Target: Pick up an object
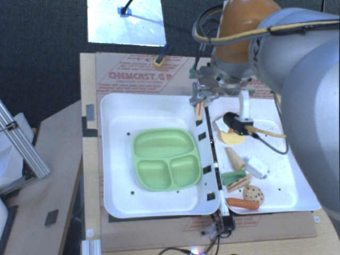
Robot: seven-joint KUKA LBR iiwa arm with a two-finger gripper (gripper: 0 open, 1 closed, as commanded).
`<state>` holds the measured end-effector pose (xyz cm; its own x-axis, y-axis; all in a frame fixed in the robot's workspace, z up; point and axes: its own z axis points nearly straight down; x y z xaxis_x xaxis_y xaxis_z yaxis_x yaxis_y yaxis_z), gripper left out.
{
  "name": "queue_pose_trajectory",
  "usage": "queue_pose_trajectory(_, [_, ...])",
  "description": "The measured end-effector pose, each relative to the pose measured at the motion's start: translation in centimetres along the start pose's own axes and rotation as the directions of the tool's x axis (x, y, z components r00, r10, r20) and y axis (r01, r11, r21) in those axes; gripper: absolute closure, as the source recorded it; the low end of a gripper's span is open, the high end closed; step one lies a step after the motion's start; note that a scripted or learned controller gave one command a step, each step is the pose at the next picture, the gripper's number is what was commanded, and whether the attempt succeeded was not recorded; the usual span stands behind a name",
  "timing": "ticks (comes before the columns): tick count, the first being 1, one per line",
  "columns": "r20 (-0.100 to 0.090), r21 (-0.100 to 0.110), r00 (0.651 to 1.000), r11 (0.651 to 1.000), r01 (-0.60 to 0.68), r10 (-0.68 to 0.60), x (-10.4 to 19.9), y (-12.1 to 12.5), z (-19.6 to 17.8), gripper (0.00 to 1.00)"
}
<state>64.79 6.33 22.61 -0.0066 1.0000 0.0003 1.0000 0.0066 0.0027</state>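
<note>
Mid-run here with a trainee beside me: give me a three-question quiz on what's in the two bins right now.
1. True or false: the green three-compartment plastic plate lies in the right white bin.
2. Which item lies nearest the camera in the right bin?
A. orange carrot-shaped toy
B. yellow round slice
C. white block
3. Fill in: the brown speckled cookie lies in the ____ bin.

Key: 1 false, it lies in the left white bin; 2 A; 3 right.

Red print on protective sheet [139, 74] behind bins: large word, apparently "CHEMCAST", followed by short letters unclear; smaller line beneath illegible. Further red print at sheet's front edge unreadable.
</note>
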Motion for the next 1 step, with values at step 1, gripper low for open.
queue_pose_trajectory(1, [0.0, 0.0, 1.0, 1.0, 0.0, 0.0, 0.35, 0.06, 0.02, 1.0])
